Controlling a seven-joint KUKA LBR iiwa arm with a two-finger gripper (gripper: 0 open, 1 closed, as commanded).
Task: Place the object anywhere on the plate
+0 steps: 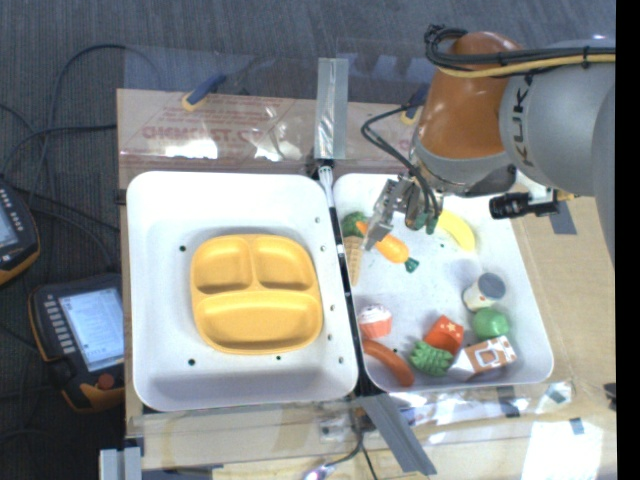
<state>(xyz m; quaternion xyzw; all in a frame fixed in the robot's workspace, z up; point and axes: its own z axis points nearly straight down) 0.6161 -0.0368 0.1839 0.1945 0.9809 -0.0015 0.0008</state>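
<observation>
Nearest the camera, along the front wall of the right-hand shallow white bin (530, 353), small toy foods crowd together: a red sausage-shaped piece (387, 361), a leafy green piece (431, 358), a red-orange strawberry-like piece (446, 333) and a small printed white-and-orange box (490, 354) tucked in the front right corner. Just behind them sit a pink-and-white cupcake-like toy (375, 319), a round green ball (490, 322) and a grey-blue disc on a pale base (486, 289). The middle of this bin's floor is bare and gives the most open room.

The left-hand shallow white bin (160, 228) holds a yellow plastic plate with three compartments (257, 291), set near its centre with white floor free all round it, well apart from every wall.

Further back in the right bin, a small orange carrot-like toy with a green tip (394, 249) lies close to the dividing wall, with a tan cone (354, 258) and a green piece (354, 225) beside it and a yellow banana (458, 230) to its right. The two-finger gripper (383, 230) hangs just over the carrot's left end, fingers pointing down; whether they are spread or closed cannot be told. The grey arm with its orange band (465, 98) reaches in from the right, bent steeply down over the bin's far edge.
</observation>
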